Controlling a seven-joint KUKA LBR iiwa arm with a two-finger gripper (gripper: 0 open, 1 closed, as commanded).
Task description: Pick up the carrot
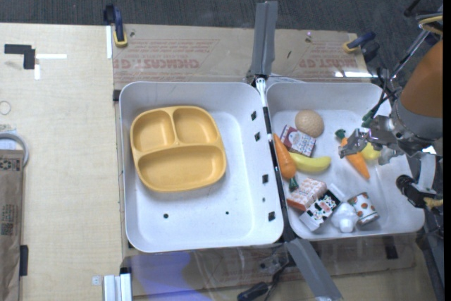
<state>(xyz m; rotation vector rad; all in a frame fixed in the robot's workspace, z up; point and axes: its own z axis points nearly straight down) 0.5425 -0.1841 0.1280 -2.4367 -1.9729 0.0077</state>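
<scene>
The arm is cut off by the right edge, so most of its body is out of frame. Its gripper is too small and cluttered to tell how the fingers stand. It hides the top of 1 carrot. Labels on the small box and can are unreadable.

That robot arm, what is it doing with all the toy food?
The arm's end effector is down in the right bin, right at a small carrot. A second carrot lies by the bin's left wall, next to a banana and an egg. The left bin has a yellow plate.
</scene>
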